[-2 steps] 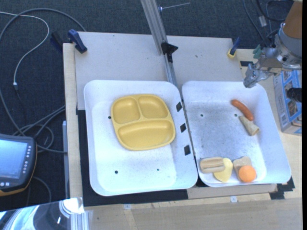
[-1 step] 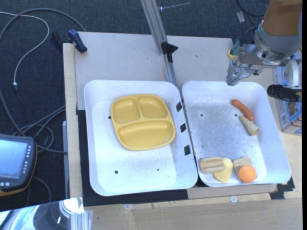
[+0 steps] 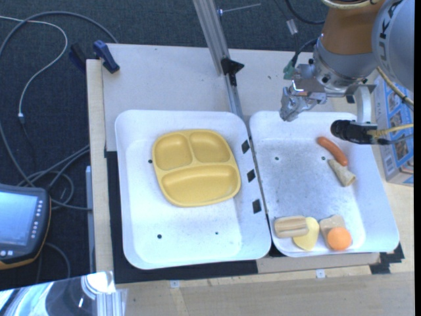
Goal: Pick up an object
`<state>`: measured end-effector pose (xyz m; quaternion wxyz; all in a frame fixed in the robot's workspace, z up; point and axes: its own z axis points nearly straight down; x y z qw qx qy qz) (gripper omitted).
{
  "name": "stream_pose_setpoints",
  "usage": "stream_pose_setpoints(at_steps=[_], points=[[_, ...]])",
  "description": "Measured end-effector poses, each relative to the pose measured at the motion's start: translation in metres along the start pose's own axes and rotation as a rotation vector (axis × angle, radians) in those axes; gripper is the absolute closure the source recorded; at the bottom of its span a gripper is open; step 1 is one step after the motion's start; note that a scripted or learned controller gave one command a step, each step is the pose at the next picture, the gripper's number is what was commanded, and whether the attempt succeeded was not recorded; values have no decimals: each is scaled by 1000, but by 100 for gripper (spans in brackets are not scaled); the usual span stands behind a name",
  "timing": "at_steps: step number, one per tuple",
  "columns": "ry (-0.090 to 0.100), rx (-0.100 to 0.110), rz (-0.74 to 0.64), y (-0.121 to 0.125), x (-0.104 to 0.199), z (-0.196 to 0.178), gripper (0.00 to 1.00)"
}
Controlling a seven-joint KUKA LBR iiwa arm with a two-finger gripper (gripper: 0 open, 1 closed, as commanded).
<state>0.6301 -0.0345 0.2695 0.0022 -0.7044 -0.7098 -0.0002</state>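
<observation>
Gripper (image 3: 291,110) hangs over right bin's (image 3: 289,176) back-left corner; finger state cannot be told. Sausage (image 3: 332,150), orange (image 3: 339,238) lie in right bin; yellow tray (image 3: 195,166) in left.

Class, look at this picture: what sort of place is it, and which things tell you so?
Probably a robotics lab bench: a robot arm's gripper hangs over two white bins, toy food such as a sausage lies in one, and cables trail on the floor.
</observation>
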Motion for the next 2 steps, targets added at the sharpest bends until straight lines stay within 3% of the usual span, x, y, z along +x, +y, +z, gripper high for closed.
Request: stream_pose_setpoints(at_steps=[2], points=[[-1,2,1,3,102,31,100]])
